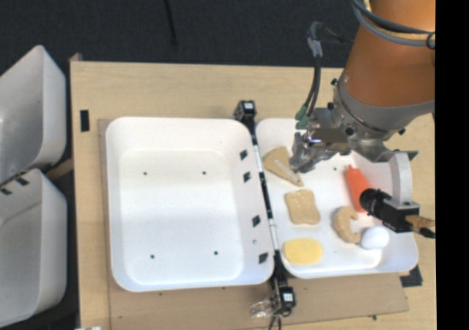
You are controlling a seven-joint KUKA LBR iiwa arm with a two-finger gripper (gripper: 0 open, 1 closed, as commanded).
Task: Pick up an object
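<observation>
the grey and orange arm (388,42) reaches in from the right and hangs over the right bin (333,266). its gripper (299,163) points down at the far left part of that bin, right over the near edge of a flat tan piece (276,162) that lies close to the wall between the two bins. from this angle i cannot tell whether the gripper is apart or together, nor whether it touches the piece. just in front of the tan piece lies a square slice of bread (302,207), and in front of that a round yellow disc (303,251). to the right sit an orange stick (354,182), a curved tan roll (344,224) and, touching the roll, a white ball (375,238). the left bin (183,204) stands beside it on the wooden bench (168,86).
</observation>
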